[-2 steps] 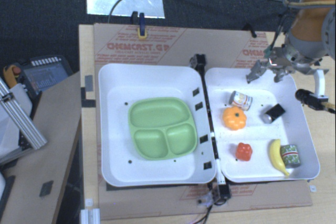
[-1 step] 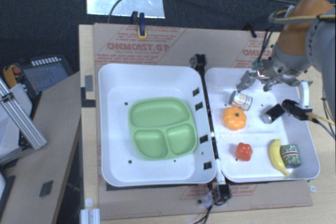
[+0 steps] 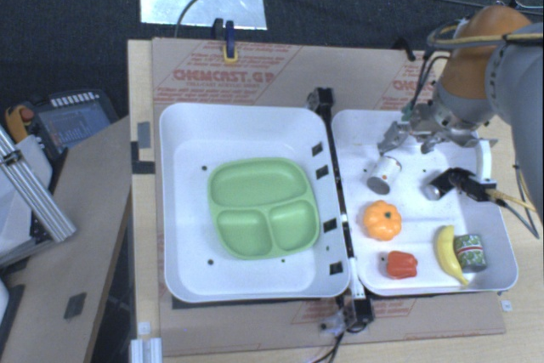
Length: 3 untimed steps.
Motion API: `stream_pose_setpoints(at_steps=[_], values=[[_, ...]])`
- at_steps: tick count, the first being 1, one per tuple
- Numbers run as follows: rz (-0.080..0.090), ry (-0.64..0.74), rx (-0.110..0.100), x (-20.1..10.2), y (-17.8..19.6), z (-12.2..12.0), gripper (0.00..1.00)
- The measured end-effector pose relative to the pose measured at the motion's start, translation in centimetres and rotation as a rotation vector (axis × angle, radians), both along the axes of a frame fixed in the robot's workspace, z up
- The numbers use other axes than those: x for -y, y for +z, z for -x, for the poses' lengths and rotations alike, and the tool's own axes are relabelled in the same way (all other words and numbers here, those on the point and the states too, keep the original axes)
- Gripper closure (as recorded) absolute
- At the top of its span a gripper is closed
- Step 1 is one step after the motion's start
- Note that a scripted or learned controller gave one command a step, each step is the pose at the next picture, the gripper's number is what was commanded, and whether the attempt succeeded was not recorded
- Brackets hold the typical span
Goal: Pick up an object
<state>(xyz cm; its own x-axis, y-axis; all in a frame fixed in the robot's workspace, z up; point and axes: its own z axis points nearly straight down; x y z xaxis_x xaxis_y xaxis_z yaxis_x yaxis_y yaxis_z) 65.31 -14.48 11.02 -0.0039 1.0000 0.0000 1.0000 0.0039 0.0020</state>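
The gripper [image 3: 410,138] hangs with its fingers spread and empty. A small white-and-grey cylinder [image 3: 384,173] lies just beside it, towards the camera.

Claw [image 3: 406,140] over right bin [image 3: 353,127]; pumpkin [image 3: 382,219], banana [image 3: 446,252] inside.

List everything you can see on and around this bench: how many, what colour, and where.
bins: two, white, side by side on the bench
divided tray: one, green, in the left bin
small cylinder: one, grey-white, right bin, far left part
pumpkin-like toy: one, orange, right bin, nearer than the cylinder
pepper-like toy: one, red, right bin, near edge
banana: one, yellow, right bin, near right corner
can: one, green label, against the banana's right side
handheld controller: one, dark, left side table
arm: one, grey with orange band, from the right
pincer: one, grey, over the right bin's far part
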Motion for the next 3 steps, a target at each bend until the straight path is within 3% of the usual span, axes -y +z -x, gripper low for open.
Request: stream_pose_setpoints(at_steps=[1,3], values=[[0.002,0.003,0.006,0.0,1.1,-0.2,1.0],[0.001,0.001,0.005,0.2,11.8,0.4,1.0]])
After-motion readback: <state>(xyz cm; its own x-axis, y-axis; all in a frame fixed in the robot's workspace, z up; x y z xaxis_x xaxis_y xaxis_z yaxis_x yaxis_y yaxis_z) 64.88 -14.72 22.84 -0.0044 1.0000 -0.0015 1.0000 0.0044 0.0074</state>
